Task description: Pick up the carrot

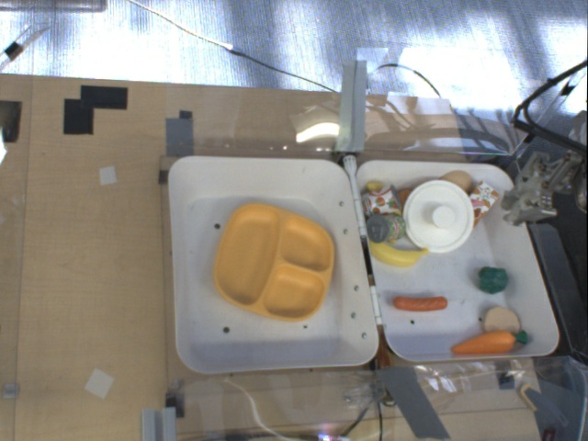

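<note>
Beside the right bin's (542, 274) far right rim, the hand (531, 198) hangs over the table; whether its grip is wide or narrow, I cannot tell.
Well apart from it, the carrot (484, 343) lies at that bin's near right corner, just below a tan disc (501, 319).

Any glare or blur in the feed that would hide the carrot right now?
Camera view: the carrot reads sharp and evenly lit in the right bin; glare sits on the clear panel behind the bins, well away from it; the claw at the right edge is soft and cluttered.
</note>
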